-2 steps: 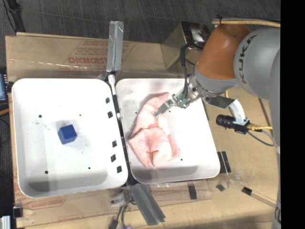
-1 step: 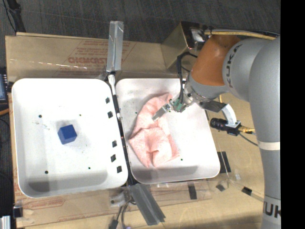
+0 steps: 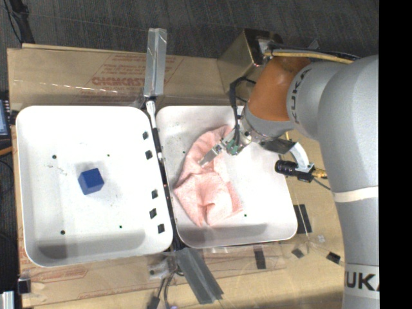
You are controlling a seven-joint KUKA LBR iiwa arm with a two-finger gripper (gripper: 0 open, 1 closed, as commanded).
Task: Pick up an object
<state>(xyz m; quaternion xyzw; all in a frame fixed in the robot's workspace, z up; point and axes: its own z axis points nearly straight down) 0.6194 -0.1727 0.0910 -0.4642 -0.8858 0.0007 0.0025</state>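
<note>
Two white bins [image 3: 38, 172] on cardboard [image 3: 77, 76].

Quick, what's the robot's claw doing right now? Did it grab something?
Gripper: down on the pink cloth in the right bin; whether it has grabbed it cannot be told.

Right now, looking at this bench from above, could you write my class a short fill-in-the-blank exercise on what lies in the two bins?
1. The small cube in the left bin is ____ in colour.
2. The crumpled cloth is ____ in colour.
3. The cloth lies in the ____ bin.
4. The gripper is over the ____.

Missing words: blue; pink; right; cloth
</note>
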